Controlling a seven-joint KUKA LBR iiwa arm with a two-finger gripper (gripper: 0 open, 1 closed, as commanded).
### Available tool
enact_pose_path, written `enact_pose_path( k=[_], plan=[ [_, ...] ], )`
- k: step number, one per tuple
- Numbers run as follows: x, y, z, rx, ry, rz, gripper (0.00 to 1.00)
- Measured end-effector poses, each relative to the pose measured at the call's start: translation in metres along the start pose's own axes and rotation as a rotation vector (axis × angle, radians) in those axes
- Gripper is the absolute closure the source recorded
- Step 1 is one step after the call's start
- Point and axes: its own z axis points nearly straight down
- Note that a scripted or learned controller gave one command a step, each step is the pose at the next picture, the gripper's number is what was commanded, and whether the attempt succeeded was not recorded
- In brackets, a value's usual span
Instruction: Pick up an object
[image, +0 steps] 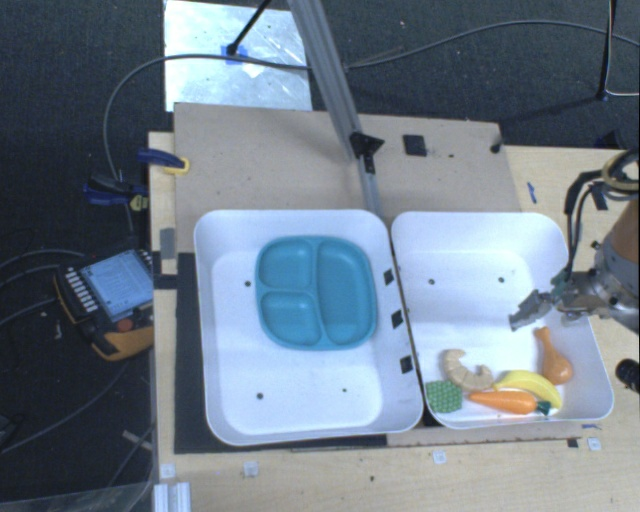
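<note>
In the camera view, the gripper (532, 312) hovers over the right bin (470, 260), just above an orange drumstick-shaped toy (554, 360); whether it is open I cannot tell. Banana (530, 383), carrot (505, 402) and the rest lie unlifted, so the pick seems not yet done.

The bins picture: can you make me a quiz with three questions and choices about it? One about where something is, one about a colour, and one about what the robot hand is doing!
1. Where does the carrot lie?
A. on the plate
B. in the right bin
C. on the floor

2. What colour is the divided plate?
A. blue
B. red
C. yellow

3. What is in the gripper?
A. the banana
B. the plate
C. nothing

Answers:
1. B: the carrot lies near the front wall of the right bin.
2. A: the divided plate in the left bin is blue.
3. C: the gripper hangs over bare bin floor above the toy food.
</note>
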Motion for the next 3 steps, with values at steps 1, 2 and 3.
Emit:
enact_pose_path(
  k=[1,2,3],
  plan=[
    [-0.006,0.0,0.042,-0.003,-0.001,0.0,0.0],
    [-0.012,-0.001,0.102,-0.001,0.0,0.001,0.0],
    [-0.012,0.0,0.088,-0.005,-0.002,-0.001,1.0]
  ],
)
